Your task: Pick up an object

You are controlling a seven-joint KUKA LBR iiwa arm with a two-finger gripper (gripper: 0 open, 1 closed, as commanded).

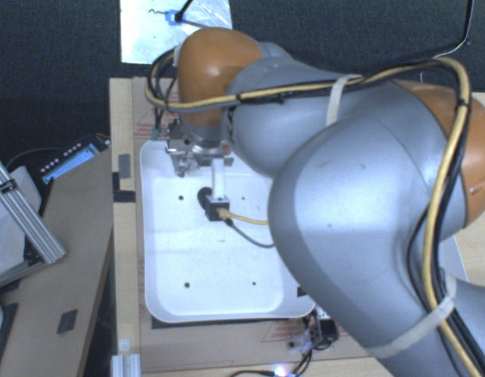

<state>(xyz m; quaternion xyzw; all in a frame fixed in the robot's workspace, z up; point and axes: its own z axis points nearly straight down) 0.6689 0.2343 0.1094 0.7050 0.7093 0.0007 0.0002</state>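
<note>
1 gripper [198,166] hangs over the white bin [168,285] (left one).

A tan wooden bench [125,210] runs down the left of the frame. On it sits a shallow white bin [172,289], filling the centre and lower left.
</note>
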